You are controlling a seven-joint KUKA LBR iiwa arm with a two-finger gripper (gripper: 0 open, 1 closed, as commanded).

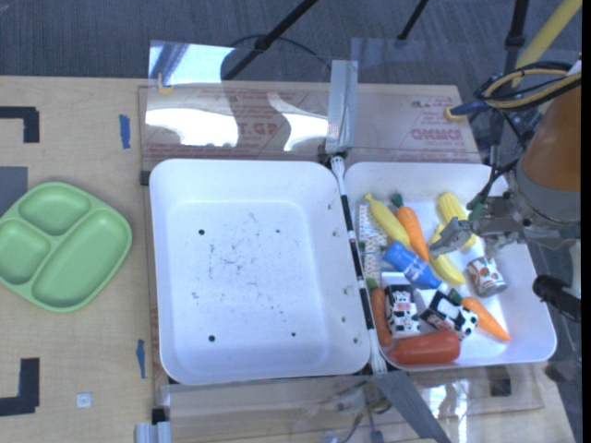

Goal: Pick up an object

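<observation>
The right white bin (540,335) holds a pile of toy food. In it lie a yellow corn cob (450,208), an orange carrot (412,230), a blue bottle (409,265), a yellow banana (450,269), a small can (486,276), a second carrot (487,320), a red sausage (426,347) and two black-and-white cow figures (402,308). My gripper (452,237) hangs over the middle of this bin, between the corn cob and the banana, just right of the carrot. I see nothing lifted with it.
The left white bin (249,266) sits beside the right one, with a metal divider (340,109) behind them. A green sectioned plate (60,245) lies on the bench at the far left. Cables and the arm's orange band (561,146) crowd the right side.
</observation>
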